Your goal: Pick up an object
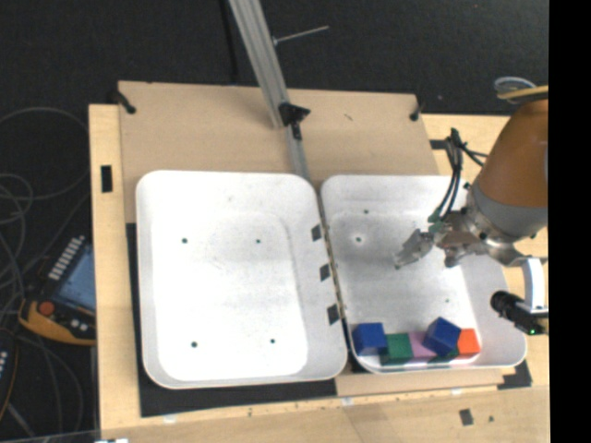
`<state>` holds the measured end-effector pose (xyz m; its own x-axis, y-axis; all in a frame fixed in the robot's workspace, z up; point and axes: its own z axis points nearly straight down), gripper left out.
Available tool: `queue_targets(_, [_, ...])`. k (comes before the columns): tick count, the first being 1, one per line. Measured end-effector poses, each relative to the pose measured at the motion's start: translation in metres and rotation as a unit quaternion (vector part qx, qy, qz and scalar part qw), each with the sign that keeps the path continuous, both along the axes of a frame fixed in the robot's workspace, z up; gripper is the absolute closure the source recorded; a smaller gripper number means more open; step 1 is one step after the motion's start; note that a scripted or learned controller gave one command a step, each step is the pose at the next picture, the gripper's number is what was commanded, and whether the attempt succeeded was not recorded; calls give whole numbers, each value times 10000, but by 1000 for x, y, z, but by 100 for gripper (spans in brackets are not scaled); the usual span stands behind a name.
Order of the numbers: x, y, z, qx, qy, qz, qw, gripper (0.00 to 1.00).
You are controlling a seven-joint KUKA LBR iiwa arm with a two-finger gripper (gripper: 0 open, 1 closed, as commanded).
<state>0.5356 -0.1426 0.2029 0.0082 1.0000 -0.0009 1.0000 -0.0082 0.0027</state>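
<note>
Camera view shows no readable writing; tool (427,247) hangs over right bin (369,210), grip state unclear.

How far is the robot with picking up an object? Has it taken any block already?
No pick looks done: the blue block, green block, pink block, second blue block and orange block all lie along the near wall of the right bin. In hand: the gripper is over the bin's middle, apart from them. Left: reaching a block, gripping and lifting it.
</note>
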Motion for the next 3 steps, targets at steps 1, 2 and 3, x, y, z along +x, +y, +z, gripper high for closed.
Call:
queue_targets(1, [18, -6, 37, -6, -14, 52, 10000, 0])
queue_targets(2, [-16, -35, -106, -4, -3, 29, 10000, 0])
queue_targets(3, [49, -49, 33, -21, -44, 59, 10000, 0])
